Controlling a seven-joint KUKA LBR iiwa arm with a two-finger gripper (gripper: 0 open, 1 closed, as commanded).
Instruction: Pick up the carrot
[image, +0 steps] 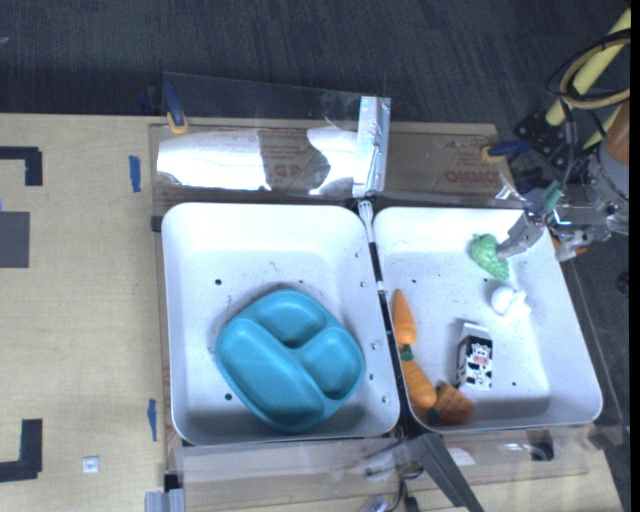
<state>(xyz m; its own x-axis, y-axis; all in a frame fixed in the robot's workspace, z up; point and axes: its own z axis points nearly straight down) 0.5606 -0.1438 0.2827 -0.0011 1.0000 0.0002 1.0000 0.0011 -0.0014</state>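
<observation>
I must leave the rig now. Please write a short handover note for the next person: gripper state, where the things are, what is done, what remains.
Gripper: over the right bin's far right corner, next to the green toy; holds nothing that I can see.
Carrots: one lies along the right bin's left wall, a second just below it toward the near corner.
Done: no carrot is lifted.
Left: move over a carrot, grasp, lift.

Bright, even light from above. Strong glare washes out the clear panel (270, 160) behind the bins. The blue tray (290, 355) throws a soft shadow on the left bin (200, 260). The picture is slightly soft and grainy, dim along the dark top floor (300, 40)
</observation>
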